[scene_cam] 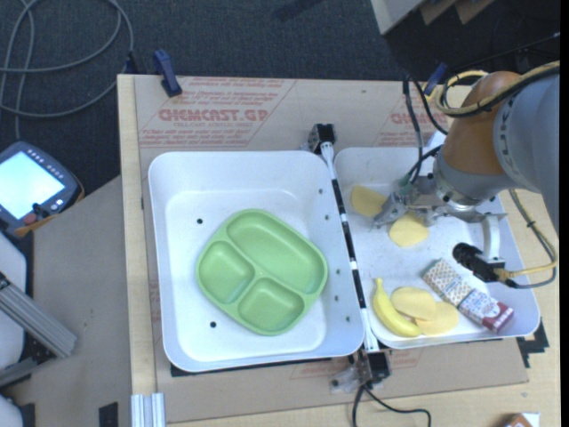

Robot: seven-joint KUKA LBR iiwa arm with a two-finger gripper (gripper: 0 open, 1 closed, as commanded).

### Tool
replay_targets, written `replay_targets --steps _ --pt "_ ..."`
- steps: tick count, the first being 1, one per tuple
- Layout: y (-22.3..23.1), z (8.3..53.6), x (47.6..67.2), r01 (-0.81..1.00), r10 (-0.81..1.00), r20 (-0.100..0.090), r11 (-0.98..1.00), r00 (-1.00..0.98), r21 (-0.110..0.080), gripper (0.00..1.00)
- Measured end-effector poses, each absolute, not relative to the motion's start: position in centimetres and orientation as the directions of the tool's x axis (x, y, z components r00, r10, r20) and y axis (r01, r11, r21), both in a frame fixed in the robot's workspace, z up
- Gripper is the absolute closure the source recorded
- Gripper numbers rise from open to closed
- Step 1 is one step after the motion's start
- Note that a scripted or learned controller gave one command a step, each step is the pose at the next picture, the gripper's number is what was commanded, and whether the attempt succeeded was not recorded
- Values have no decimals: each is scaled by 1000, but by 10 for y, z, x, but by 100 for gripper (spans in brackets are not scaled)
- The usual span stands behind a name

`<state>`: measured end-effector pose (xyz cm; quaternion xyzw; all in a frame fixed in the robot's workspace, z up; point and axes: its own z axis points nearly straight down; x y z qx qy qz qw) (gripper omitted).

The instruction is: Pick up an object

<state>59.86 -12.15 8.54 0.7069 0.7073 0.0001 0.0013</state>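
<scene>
Camera view, starting at the left: the left bin (169,185) holds a green divided plate (260,270), lying flat and turned at an angle, with three compartments.

Across the divider, the right bin (360,160) holds the loose things I could pick. Near its upper left lies a pale yellow piece (365,200). Just right of it my gripper (402,210) reaches down over the bin floor, close above a second pale yellow piece (409,232). I cannot tell whether anything is caught, and my wrist hides how the gripper is set.

Toward the near edge lies a banana (389,313), touching two more yellow slices (425,310). Right of those, a patterned small carton (468,294) lies slanted, its red end toward the bin's corner.

My grey arm (524,140), with its orange band (473,136), comes in over the bin's upper right.
</scene>
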Motion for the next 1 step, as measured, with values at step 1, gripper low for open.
replay_targets --steps 1 --pt "-128 85 591 1000 1000 0 0 0 -2 0"
